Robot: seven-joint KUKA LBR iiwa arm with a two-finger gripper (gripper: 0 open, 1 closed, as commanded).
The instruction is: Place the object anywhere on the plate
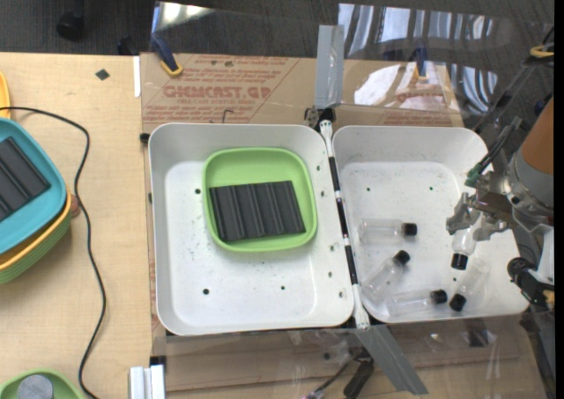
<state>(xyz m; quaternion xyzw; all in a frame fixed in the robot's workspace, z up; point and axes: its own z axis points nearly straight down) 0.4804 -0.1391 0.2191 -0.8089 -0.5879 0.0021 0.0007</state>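
My gripper (pixel 464 234) over right bin (pixel 388 146), clenched on vial (pixel 459 258), vial hanging upright. Plate (pixel 260 164) lies left, in other bin.

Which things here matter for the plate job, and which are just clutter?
Job:
green plate in the left bin
clear vials with black caps in the right bin
hand

Clutter:
teal tray
black cable
cardboard
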